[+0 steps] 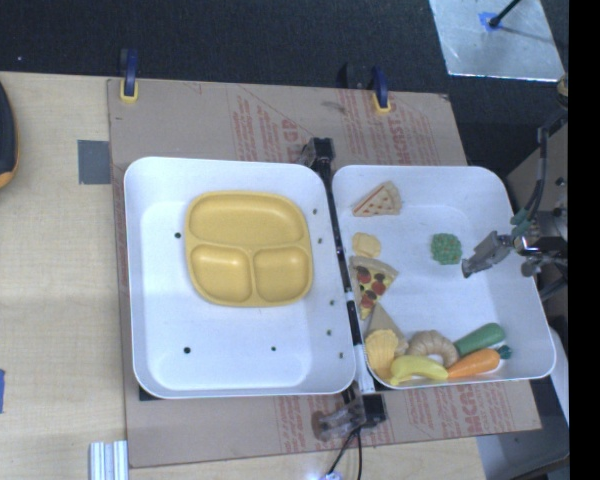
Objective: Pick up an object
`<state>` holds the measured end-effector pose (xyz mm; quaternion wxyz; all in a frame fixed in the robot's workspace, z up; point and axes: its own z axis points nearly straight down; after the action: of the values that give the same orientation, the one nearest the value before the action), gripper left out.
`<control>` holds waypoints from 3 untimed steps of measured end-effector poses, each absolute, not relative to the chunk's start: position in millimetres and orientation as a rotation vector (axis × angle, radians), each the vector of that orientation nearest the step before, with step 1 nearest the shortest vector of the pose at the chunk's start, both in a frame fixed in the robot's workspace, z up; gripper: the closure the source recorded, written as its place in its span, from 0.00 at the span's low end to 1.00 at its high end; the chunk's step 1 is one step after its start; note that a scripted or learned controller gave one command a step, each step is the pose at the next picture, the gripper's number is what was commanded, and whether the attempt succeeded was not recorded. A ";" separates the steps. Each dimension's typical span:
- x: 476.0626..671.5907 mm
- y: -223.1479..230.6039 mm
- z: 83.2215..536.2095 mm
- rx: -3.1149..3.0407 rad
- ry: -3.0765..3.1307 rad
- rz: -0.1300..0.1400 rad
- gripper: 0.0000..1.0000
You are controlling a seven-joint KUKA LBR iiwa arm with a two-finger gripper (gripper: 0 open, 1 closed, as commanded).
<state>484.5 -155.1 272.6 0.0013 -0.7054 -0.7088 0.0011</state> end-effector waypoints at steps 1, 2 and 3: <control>578.4 -130.4 174.3 -2.211 -2.235 0.001 0.00; 636.5 -104.8 89.2 -2.213 -2.234 0.001 0.00; 657.5 -99.8 92.7 -2.216 -2.228 0.000 0.00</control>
<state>657.5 -99.8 92.7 -0.0005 -0.7052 -0.7090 -0.0001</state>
